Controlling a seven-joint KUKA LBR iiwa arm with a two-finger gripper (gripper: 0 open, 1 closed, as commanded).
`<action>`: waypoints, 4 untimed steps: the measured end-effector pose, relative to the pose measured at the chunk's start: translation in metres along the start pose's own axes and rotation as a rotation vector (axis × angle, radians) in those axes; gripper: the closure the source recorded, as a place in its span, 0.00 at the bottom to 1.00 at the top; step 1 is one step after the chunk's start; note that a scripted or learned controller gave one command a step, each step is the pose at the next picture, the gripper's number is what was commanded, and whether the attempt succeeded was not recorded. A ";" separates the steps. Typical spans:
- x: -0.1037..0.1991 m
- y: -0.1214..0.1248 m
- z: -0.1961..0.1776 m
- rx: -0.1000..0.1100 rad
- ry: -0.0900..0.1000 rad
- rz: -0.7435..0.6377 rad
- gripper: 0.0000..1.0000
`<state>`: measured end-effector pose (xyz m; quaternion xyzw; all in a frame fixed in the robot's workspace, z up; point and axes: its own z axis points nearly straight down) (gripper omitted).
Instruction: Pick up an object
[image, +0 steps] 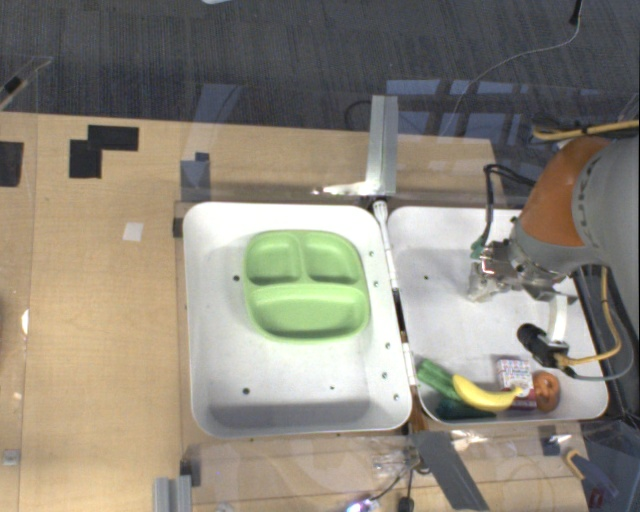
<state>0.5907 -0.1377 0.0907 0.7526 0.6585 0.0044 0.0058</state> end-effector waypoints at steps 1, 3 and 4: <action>-0.050 0.089 -0.054 0.006 0.000 -0.040 1.00; 0.060 0.074 -0.111 0.006 0.003 -0.229 1.00; 0.035 0.077 -0.134 0.007 0.002 -0.241 1.00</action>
